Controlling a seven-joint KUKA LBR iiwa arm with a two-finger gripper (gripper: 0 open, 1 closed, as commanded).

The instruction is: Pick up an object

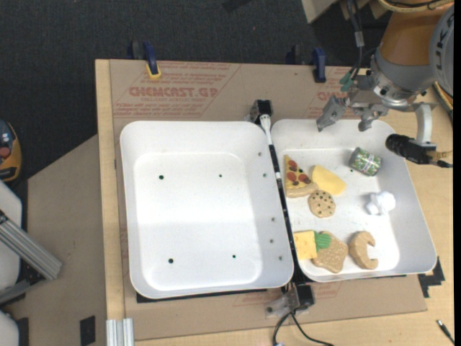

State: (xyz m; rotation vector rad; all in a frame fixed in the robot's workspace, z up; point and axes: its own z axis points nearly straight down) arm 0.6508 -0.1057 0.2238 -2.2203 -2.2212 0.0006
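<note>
Camera view gives you the gripper (347,118) poised over the far rim of the right bin (418,215), its two fingers spread wide with nothing between them. Your candidates for picking all lie in that bin, nearer the camera than the gripper. A green patterned can (365,162) lies on its side closest to the fingers. By the divider you see a pizza slice (294,174) touching a yellow cheese-like wedge (328,180), and a chocolate-chip cookie (321,205) just below them. A small white crumpled object (379,202) sits toward the right wall. Along the near edge are a yellow block (305,245), a green-topped toast-coloured piece (330,254) against it, and a tan notched biscuit (364,250). Beside it stands the left bin (137,215).
</note>
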